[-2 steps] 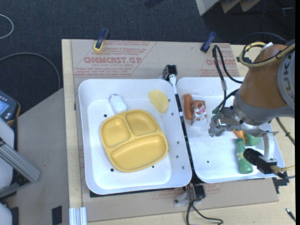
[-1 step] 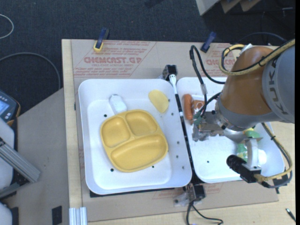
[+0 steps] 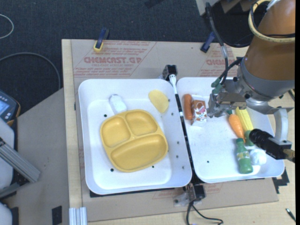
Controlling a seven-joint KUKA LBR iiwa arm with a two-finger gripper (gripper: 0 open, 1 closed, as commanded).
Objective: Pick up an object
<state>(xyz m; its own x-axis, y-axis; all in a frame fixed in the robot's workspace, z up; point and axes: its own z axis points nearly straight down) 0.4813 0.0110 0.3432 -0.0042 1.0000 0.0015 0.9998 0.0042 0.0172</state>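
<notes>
I hang over the right bin (image 3: 206,170), my tool (image 3: 216,108) low over its upper left part, just beside a small carton with a printed label (image 3: 200,112) and the hot dog (image 3: 188,106) that lies along the bin's left wall. From this slant I cannot tell the tool's state, and nothing visibly sits in it, so I judge nothing is picked up yet.

The likely targets are all loose in this bin: the carton nearest me, then a carrot (image 3: 236,124) and an ear of corn (image 3: 244,119) lying side by side toward the right, and a green bottle (image 3: 243,159) lower down with something pale beside it. The carton and hot dog touch or nearly touch, which could make a clean grasp awkward.

The left bin (image 3: 89,125) holds a yellow divided tray (image 3: 134,139), a yellow chip-shaped piece (image 3: 159,101) and a white piece (image 3: 117,103), well apart from me. Both bins rest on the cardboard-topped table (image 3: 122,55).
</notes>
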